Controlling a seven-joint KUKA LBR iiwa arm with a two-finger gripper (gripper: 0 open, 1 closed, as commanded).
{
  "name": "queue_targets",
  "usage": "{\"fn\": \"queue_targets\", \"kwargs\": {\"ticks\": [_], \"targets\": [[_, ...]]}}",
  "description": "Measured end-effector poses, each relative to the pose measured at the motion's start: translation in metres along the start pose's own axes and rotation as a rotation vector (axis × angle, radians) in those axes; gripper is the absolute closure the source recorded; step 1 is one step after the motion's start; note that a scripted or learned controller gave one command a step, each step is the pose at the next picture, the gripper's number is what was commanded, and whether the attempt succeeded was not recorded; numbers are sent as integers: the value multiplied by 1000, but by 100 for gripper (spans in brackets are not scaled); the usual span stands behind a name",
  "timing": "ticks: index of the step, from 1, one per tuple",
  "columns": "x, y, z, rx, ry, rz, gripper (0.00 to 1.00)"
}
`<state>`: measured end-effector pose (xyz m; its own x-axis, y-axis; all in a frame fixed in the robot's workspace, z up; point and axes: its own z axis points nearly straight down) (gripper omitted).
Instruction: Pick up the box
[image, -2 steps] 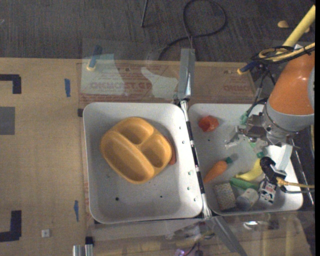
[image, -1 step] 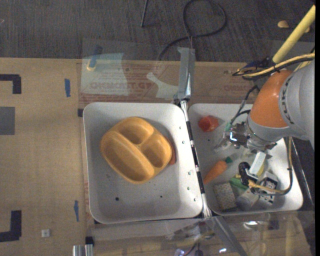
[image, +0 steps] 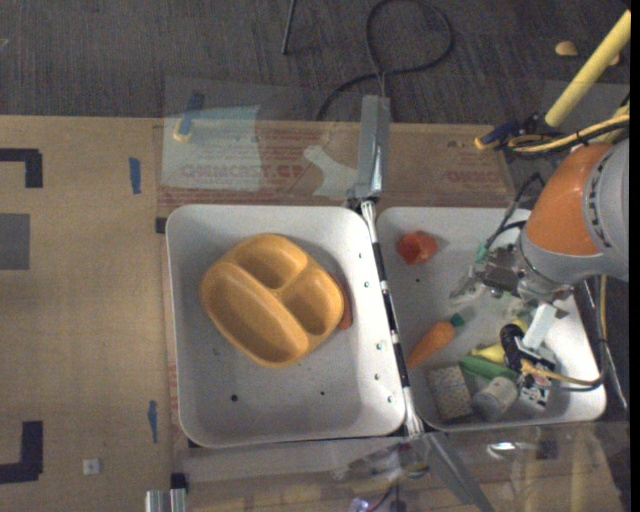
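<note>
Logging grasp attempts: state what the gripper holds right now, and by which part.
It cannot be told. The gripper hangs over the right bin, above bare floor between the red piece and the carrot; nothing shows between its tips.

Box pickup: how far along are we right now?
Nothing looks done yet. The small grey box lies flat in the right bin, near its front edge, beside the carrot. The gripper sits over the bin's middle, behind the box and apart from it. Left: move over the box, descend, grasp and lift.
</note>
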<state>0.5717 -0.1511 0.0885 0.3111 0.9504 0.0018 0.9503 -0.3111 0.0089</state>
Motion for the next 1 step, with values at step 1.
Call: {"fn": "queue_targets", "kwargs": {"ticks": [1], "targets": [[-1, 1, -11, -4, 0, 3, 100]]}}
